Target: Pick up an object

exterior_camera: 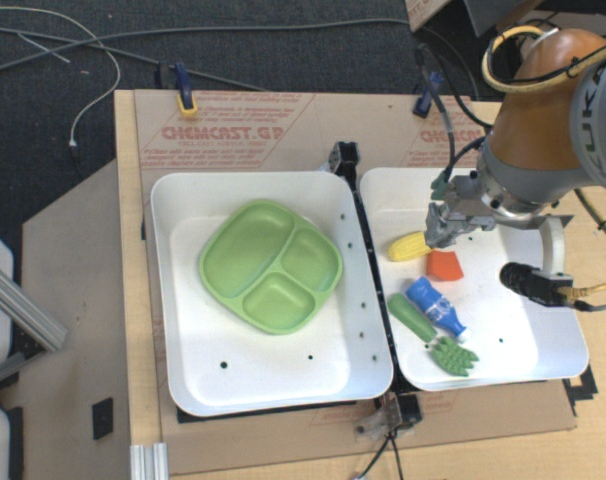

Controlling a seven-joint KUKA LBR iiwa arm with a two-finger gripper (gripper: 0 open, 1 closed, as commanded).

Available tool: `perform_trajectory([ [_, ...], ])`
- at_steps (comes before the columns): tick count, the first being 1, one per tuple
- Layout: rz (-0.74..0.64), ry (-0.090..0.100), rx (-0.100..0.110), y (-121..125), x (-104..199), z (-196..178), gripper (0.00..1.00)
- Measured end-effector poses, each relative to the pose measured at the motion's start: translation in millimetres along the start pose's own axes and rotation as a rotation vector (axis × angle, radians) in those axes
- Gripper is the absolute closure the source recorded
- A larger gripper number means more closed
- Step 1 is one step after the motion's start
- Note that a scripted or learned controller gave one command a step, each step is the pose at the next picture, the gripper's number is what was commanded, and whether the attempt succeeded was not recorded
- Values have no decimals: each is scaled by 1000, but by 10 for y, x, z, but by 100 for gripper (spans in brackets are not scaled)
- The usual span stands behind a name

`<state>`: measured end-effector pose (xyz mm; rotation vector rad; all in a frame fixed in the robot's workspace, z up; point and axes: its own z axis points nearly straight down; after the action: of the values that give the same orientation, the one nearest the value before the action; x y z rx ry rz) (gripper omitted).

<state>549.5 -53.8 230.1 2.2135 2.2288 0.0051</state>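
From the camera view, my tool (441,230) hangs low in the right bin (558,353), near that bin's upper left part, with my grey and orange arm reaching in from the right behind it. Whether the tool is apart or together I cannot tell; the wrist body hides the tips from above.

The things I could take lie close under and beside it. A yellow piece (406,248) lies just left of the tool, touching or nearly so. An orange block (444,265) lies just below the tool. Further down a blue bottle (435,306) lies slantwise against a green brush (433,336), the two touching along their length. Nothing shows clamped in the tool.

The risks, as I judge them. The yellow piece and orange block sit so near each other that a descent between them may nudge one away or catch both at an edge, and a half grip would drop on lifting. The yellow piece looks rounded and may roll out sideways. It also lies near the bin's left wall (375,268), so a push could jam it there. The black part (531,282) on my arm's right side hangs low over the bin and could snag.

The left bin (173,268) holds a green tray (271,266), well apart from my tool, so it is no hazard.
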Motion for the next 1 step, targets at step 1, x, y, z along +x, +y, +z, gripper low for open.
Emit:
perform_trajectory([
  [1,1,0,2,86,624,64,100],
])
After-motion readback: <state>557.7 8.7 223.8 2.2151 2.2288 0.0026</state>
